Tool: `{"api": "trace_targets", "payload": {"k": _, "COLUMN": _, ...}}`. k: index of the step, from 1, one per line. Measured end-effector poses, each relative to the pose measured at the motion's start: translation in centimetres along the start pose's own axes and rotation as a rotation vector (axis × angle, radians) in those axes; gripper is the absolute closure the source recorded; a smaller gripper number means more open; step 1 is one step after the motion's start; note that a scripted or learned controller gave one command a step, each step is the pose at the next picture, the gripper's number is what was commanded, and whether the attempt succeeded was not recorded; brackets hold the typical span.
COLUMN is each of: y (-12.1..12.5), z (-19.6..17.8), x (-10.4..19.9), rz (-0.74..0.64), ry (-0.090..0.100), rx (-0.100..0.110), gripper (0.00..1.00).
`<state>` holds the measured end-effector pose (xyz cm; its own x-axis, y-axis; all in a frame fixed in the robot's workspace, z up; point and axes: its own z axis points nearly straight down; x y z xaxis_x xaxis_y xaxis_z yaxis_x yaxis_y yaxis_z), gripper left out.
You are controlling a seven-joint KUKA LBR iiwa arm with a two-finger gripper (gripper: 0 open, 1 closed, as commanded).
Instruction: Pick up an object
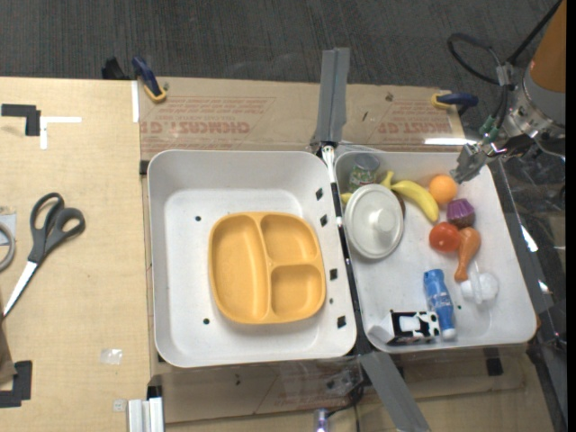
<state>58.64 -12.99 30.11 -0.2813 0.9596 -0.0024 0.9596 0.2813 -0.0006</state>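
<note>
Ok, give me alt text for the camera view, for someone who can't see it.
The gripper hovers at the right bin's far right corner, near an orange and a banana. That bin also holds a white lid, a blue bottle and other toys; the left bin holds a yellow divided plate.

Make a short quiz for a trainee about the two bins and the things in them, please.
1. True or false: the yellow divided plate lies in the left bin.
2. Which fruit lies between the white lid and the orange? A) banana B) apple C) pear
3. Fill in: the gripper is above the right bin's far ____ corner.

Key: 1 true; 2 A; 3 right.
</note>
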Motion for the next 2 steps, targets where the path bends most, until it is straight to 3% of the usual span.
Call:
{"api": "trace_targets", "payload": {"k": 1, "y": -5.5, "z": 16.3, "x": -2.9, "rz": -0.289, "ry": 0.002, "rx": -0.001, "gripper": 1.0}}
{"api": "trace_targets", "payload": {"k": 2, "y": -10.7, "z": 20.4, "x": 0.0, "rz": -0.662, "ry": -0.014, "rx": -0.014, "gripper": 1.0}}
